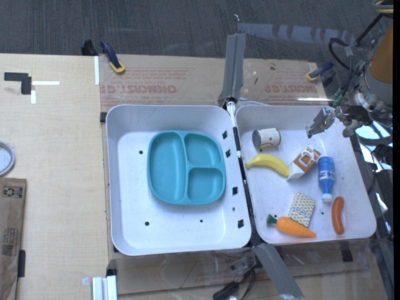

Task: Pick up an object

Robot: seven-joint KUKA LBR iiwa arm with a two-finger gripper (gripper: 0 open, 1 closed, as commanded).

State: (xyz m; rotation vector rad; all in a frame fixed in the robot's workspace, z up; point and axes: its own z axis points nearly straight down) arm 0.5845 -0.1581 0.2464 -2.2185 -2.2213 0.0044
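The right bin (356,167) holds several objects: a yellow banana (267,163), a tan cup on its side (267,138), a small orange and white carton (306,161), a blue bottle (325,177), an orange sausage (338,215), a carrot (294,227) and a speckled packet (302,209). My gripper (332,127) hangs over the bin's far right corner, above and right of the carton. It is open, with nothing between its fingers.
The left bin (125,217) holds a teal divided plate (186,167). A grey post (234,67) rises behind the wall between the bins. Cables and the arm's wrist (375,80) crowd the far right. Clamps sit on the cardboard at the back.
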